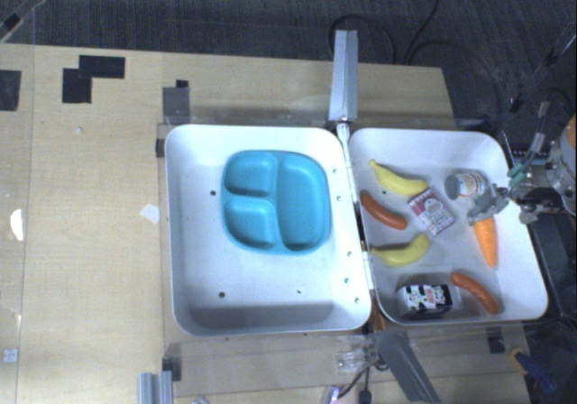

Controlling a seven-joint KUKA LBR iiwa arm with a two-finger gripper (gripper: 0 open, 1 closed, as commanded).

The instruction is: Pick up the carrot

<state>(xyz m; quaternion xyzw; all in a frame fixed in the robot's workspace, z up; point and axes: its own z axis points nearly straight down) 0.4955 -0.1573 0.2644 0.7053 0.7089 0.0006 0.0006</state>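
The gripper [491, 206] is seen at the right side of the right bin [505, 151], where the arm [550, 186] comes in from the right edge. Whether it is apart or together cannot be told, because its tip is small and blurred in this view. The carrot [487, 242] is found just below the tip, lying in the right bin with its thick end toward the tool and its thin end pointing away from it. If the tip touches the carrot or is only above it cannot be decided.

Just to the upper left of the tip a small can [466, 184] is placed on its side. Further left of the tool a small red and white packet [431, 212] is lying, and beyond it an upper banana [399, 181], a sausage [383, 212] and a lower banana [403, 252] are seen near the left wall of this bin. Below the carrot, at the near wall, a second sausage [475, 292] and a dark box [425, 298] are placed.

Well apart from the tool, the left bin [194, 294] is seen, and a blue divided tray [275, 199] is held in it.
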